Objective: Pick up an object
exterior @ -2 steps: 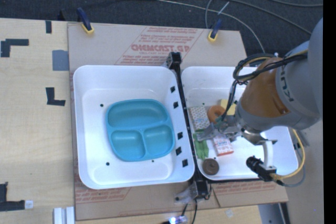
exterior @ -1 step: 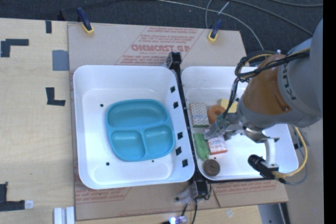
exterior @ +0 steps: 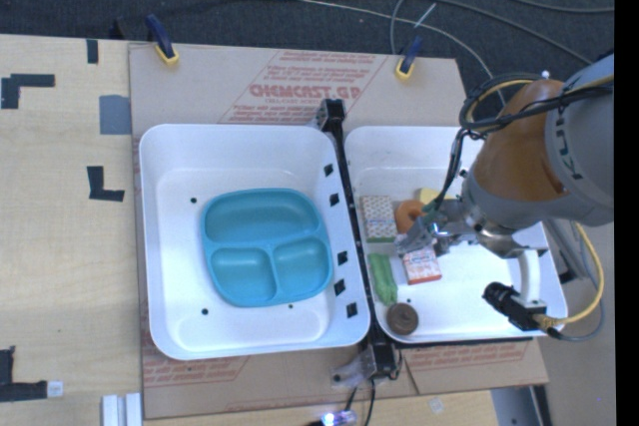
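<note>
The gripper (exterior: pixel 424 236) is seen low in the right bin (exterior: pixel 449 147), just above a small red-and-white box (exterior: pixel 420 266); whether it is open or closed cannot be told.

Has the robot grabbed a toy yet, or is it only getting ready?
Not yet, as far as I can see. The end effector is down in the right bin, over the little red-and-white box. The box, the brown disc and the green thing all lie in the bin. Grabbing and lifting are left.
</note>
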Controlling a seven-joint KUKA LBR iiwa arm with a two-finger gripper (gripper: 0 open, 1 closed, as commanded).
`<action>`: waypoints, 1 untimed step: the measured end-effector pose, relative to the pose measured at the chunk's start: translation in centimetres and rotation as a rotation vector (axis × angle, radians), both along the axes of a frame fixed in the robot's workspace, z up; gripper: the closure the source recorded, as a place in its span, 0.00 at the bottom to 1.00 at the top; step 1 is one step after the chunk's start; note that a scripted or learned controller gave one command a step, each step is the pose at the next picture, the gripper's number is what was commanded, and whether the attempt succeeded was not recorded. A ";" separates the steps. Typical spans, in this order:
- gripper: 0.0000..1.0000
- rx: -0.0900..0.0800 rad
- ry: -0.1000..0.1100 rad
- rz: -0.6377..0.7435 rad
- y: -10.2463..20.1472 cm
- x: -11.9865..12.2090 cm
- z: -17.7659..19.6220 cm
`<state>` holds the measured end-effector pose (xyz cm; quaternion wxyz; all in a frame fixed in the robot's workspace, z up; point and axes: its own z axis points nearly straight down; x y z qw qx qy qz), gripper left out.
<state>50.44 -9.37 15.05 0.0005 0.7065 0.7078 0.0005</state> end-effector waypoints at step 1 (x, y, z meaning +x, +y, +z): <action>1.00 -0.001 -0.003 -0.001 -0.3 -0.7 5.9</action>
